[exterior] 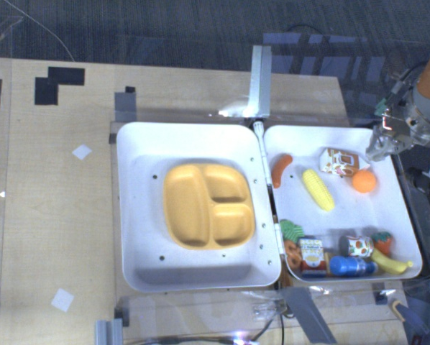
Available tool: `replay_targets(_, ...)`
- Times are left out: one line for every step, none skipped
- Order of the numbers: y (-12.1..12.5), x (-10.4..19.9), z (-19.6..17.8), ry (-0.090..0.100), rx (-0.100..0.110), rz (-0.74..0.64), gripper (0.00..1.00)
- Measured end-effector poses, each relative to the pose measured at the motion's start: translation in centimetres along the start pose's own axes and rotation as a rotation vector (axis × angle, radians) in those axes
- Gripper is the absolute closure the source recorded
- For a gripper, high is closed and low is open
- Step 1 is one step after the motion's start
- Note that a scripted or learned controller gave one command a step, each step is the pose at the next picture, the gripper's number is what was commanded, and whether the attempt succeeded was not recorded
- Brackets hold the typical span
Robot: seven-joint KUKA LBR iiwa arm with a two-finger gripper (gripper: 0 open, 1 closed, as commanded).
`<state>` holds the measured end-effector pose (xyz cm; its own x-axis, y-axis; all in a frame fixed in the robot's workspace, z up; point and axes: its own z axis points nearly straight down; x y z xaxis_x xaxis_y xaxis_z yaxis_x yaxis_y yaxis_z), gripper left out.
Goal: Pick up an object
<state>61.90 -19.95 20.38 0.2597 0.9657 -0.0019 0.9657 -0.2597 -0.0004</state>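
Gripping the smooth, round orange [364, 182] needs a centred pinch; you can't tell the gripper's [380, 148] state.

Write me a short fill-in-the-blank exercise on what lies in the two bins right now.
1. The yellow divided tray lies in the ____ bin as the camera sees it.
2. The round fruit beside the corn cob is coloured ____.
3. The gripper hangs over the right bin's ____ corner, at its right side.
4. The banana lies along that bin's ____ edge.

Missing words: left; orange; far; near
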Motion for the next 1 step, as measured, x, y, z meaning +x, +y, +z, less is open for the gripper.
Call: replay_targets(0.13,0.30,-0.25,0.002,-0.005,-0.005,0.00)
